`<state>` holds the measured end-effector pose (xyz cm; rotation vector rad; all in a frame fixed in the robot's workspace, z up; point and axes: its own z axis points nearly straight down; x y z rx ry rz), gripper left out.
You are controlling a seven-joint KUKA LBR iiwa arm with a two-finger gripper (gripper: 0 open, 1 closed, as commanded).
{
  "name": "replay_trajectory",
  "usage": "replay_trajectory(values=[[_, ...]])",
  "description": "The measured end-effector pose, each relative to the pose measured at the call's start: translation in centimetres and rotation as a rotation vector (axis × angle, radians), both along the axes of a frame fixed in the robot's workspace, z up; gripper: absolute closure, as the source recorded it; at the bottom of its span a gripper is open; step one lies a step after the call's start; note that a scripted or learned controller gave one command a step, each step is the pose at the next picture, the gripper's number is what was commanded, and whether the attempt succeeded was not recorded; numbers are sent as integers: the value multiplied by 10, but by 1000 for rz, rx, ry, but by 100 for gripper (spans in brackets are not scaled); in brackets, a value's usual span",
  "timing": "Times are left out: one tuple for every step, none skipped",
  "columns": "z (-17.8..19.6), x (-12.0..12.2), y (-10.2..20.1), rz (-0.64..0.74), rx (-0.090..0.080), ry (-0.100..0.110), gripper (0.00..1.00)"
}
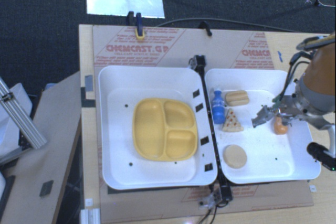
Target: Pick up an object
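The right bin (pixel 294 168) holds a blue bottle (pixel 218 107), a tan bun (pixel 237 97), a triangular pizza slice (pixel 231 120), a round beige cookie (pixel 235 156) and a small orange object (pixel 281 127). My gripper (pixel 269 115) hangs low over the right half of this bin, reaching in from the right. The orange object lies just below and to the right of it, partly hidden by the gripper's body. Whether the two touch is not visible. The pizza slice is a short way to the gripper's left.
The left bin (pixel 115 165) carries a yellow divided plate (pixel 165 128). A black divider with clips (pixel 202 113) runs between the bins. The arm's orange band (pixel 320 73) stands over the right bin's far right edge. A clamp (pixel 137 26) sits on the bench's back edge.
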<state>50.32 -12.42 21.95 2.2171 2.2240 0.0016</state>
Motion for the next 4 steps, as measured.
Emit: replay_trajectory(values=[[-48,-6,8,-1,1,4,0],[-95,-1,2,-2,1,4,0],[-137,-1,2,-3,1,2,0],[-124,1,2,-1,1,-1,100]])
